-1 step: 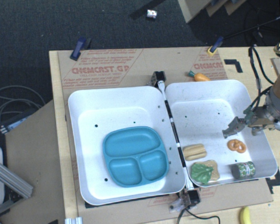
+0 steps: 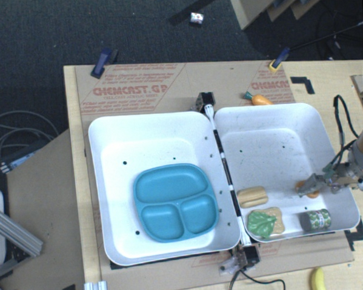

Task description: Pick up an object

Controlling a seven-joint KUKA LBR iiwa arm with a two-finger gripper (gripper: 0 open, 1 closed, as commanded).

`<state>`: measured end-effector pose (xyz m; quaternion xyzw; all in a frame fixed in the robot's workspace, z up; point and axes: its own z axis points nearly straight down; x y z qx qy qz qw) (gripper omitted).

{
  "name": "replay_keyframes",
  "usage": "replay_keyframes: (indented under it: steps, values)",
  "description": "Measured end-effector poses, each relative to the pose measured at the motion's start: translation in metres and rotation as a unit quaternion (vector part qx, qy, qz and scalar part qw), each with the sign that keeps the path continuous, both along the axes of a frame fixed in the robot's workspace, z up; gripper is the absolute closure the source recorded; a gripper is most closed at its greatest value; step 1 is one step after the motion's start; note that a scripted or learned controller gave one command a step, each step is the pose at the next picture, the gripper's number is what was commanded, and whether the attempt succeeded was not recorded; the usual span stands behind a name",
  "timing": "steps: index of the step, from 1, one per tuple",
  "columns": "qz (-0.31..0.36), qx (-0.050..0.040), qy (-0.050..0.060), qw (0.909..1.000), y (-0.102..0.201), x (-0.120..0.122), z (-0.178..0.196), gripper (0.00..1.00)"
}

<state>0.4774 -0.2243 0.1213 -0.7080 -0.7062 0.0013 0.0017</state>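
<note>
A small orange object (image 2: 311, 193) lies on the floor of the right bin (image 2: 271, 121), near its right wall, with the gripper (image 2: 307, 188) directly over it; the piece is too small and too covered to identify, and whether the tool has hold of it cannot be told. The grey arm (image 2: 353, 175) enters low from the right edge, a black cable (image 2: 342, 116) looping above it.

Along the front of the same bin sit three other items: a tan bread-like piece (image 2: 252, 196) beside the divider, a green leafy toy on a beige base (image 2: 264, 222) just in front of it, and a small green-labelled can (image 2: 316, 219) lying on its side near the front right corner, close under the gripper. The can and the bin wall crowd the orange object on two sides.

The left bin (image 2: 109, 145) holds a blue three-compartment plate (image 2: 175, 201), resting flat toward the front. The two bins touch along a centre seam fastened with black clips.

Both bins stand on a cardboard-covered bench (image 2: 130, 89) printed with red lettering. A toy carrot (image 2: 259, 99) lies on the cardboard behind the right bin, a yellow banana-like object (image 2: 317, 280) at the front edge, and blue (image 2: 103, 62) and yellow (image 2: 279, 59) clamps at the back edge. Dark carpet and coiled cables (image 2: 17, 144) surround the bench on the left.
</note>
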Motion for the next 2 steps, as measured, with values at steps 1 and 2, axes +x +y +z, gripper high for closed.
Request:
replay_keyframes:
  steps: [1, 2]
  values:
    - [0.004, 0.0039, -0.001, 1.0, 0.006, 0.057, -0.037, 0.0]
    - [0.001, 0.0014, -0.001, 1.0, 0.002, 0.013, -0.023, 0.0]
